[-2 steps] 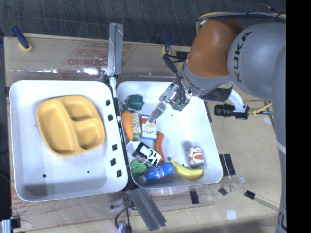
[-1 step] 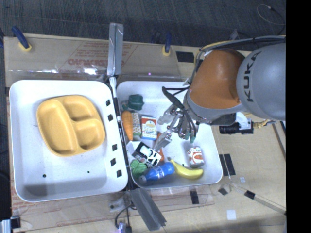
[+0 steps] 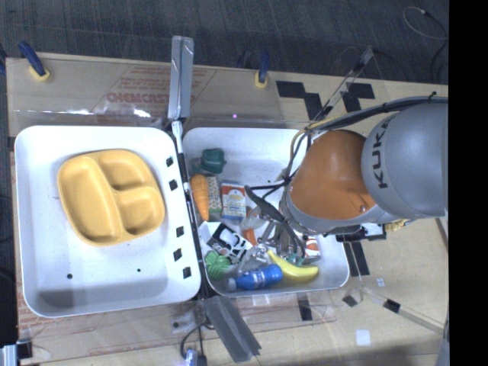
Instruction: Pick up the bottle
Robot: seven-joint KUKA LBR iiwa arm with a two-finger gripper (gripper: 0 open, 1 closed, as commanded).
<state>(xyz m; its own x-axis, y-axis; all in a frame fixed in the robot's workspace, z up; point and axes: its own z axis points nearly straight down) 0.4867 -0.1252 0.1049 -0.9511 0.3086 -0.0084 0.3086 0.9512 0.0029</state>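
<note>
The bottle (image 3: 258,278) is blue and lies on its side at the front edge of the right bin (image 3: 252,139). A yellow banana (image 3: 294,268) touches its right end and a green item (image 3: 216,264) sits at its left. My gripper (image 3: 273,244) hangs low in the bin just above and behind the bottle, among the clutter. The arm's orange band and grey body hide the right half of the bin.
The right bin also holds a dark green cup (image 3: 213,159), a carrot (image 3: 200,197), a small carton (image 3: 233,202) and a black-and-white packet (image 3: 226,241). A yellow divided plate (image 3: 112,195) rests in the left bin (image 3: 46,280). A divider wall (image 3: 181,204) separates the bins.
</note>
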